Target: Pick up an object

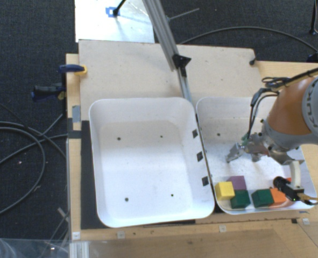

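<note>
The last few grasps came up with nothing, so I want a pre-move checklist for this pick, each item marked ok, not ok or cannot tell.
1. Targets in sight: ok. A yellow block, purple block, two green blocks and an orange block lie in the right white bin.
2. Blocks spaced for a clean grasp: not ok. They cluster tightly at the bin's near edge.
3. Two-finger gripper over a block: not ok. It sits above bare bin floor, farther in than the cluster.
4. Finger opening: cannot tell.
5. Block already held: cannot tell.
</note>
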